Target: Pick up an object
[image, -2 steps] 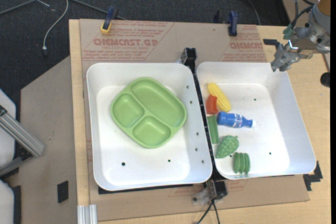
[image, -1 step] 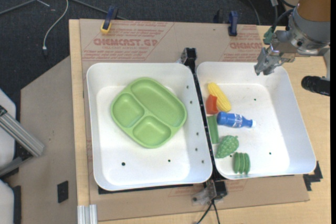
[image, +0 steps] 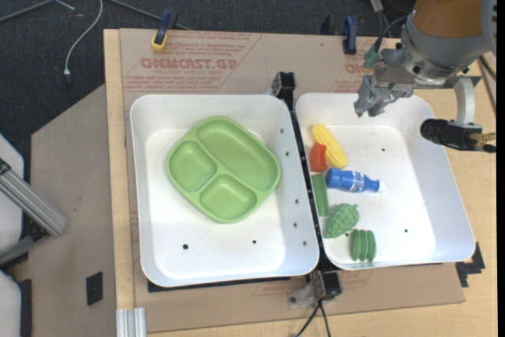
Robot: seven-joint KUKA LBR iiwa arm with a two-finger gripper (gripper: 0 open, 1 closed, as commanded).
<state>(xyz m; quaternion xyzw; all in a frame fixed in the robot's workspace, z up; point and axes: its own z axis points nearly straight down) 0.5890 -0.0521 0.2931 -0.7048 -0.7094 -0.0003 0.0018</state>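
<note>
In the right bin point(image: 426, 193), along its left wall, lie several toys: a yellow corn cob point(image: 328, 144), an orange-red piece point(image: 317, 159), a blue bottle point(image: 352, 181), a long green piece point(image: 319, 193), a bumpy green toy point(image: 342, 220) and a dark green ribbed toy point(image: 363, 245). My gripper point(image: 372, 103) hangs over the bin's far edge, up and to the right of the corn cob, with nothing between its fingers.
The left bin point(image: 158, 233) holds a green divided plate point(image: 224, 168). A black clamp point(image: 283, 83) sits where the bins meet at the back. A black fixture point(image: 450, 132) juts over the right bin's right rim. Cardboard point(image: 229, 59) lies beneath both bins.
</note>
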